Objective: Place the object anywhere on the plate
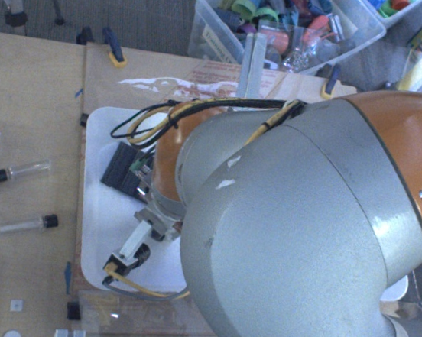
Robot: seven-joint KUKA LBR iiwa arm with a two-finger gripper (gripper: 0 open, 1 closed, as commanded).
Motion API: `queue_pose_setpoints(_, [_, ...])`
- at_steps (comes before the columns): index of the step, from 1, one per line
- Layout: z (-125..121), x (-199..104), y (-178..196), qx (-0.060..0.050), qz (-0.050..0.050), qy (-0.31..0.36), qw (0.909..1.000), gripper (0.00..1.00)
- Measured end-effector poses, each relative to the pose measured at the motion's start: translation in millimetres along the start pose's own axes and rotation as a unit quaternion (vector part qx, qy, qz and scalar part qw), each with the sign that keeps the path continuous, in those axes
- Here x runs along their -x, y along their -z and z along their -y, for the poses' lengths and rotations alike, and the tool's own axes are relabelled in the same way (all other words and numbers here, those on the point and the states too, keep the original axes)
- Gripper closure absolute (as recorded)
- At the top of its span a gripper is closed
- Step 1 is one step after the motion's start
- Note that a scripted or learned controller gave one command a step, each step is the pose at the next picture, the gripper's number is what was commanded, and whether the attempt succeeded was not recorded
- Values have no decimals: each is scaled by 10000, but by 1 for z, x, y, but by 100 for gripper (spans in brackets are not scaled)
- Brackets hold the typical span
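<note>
The task looked unfinished, as far as this view could show. The arm [294,236] reached in from the right and hung low over the left bin [100,219], and its grey bulk (with the orange band above the wrist) covered most of that bin and nearly all of the other 1. The bare white floor left visible carried neither a plate nor any loose thing I could take for the object. So I could not tell where the plate lay, or whether the object was on it, held, or waiting underneath.

Of the gripper [156,218], just the upper body peeked out below the band, pointing down into the bin. I cannot tell whether it was wide, narrow or closed on anything, so the object's place relative to it stayed unknown.

Away from the bins, a few clear vials [28,171] lay on the surface [28,93] to the left, well apart from the arm. My judgement: placing remained to be confirmed, perhaps even the pick.
</note>
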State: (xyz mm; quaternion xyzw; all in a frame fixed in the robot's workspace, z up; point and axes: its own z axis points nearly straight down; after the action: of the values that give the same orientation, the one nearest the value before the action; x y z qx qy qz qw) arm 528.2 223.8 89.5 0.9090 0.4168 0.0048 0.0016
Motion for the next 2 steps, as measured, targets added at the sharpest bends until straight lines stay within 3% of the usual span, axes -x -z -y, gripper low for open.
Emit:
queue_pose_setpoints(1, [38, 32, 43, -72, 47, 2595, 9657, 100])
queue_pose_setpoints(2, [15, 12, 187, -48, 13, 5621, 8271, 100])
